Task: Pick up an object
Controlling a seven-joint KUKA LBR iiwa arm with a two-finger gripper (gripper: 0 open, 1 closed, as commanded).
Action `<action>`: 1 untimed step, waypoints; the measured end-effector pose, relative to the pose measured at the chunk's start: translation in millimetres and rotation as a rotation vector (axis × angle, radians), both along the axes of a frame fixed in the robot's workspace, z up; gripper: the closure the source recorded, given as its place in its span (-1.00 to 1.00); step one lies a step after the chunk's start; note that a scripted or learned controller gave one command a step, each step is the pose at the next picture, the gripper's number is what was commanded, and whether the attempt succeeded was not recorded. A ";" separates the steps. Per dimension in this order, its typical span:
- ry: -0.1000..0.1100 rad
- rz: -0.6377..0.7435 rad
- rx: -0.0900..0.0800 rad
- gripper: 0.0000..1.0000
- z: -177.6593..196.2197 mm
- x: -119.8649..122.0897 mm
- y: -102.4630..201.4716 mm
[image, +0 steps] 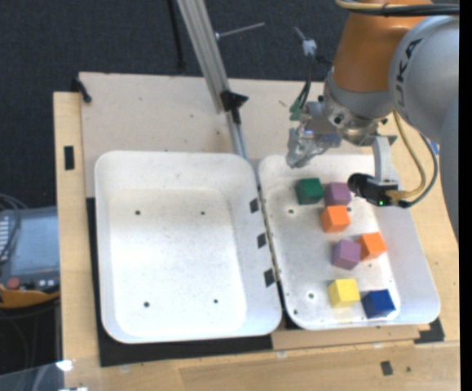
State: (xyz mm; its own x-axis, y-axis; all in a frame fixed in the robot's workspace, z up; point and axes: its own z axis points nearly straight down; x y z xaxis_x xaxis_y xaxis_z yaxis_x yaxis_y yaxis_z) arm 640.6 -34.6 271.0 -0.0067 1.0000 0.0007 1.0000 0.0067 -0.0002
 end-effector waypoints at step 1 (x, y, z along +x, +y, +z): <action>0.002 0.001 0.000 1.00 -19.6 -7.8 57.8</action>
State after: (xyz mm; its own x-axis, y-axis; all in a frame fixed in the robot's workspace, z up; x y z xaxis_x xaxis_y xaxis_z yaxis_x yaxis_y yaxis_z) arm 632.8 23.2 251.4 -0.0074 1.0000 0.0007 1.0000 0.0074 -0.0020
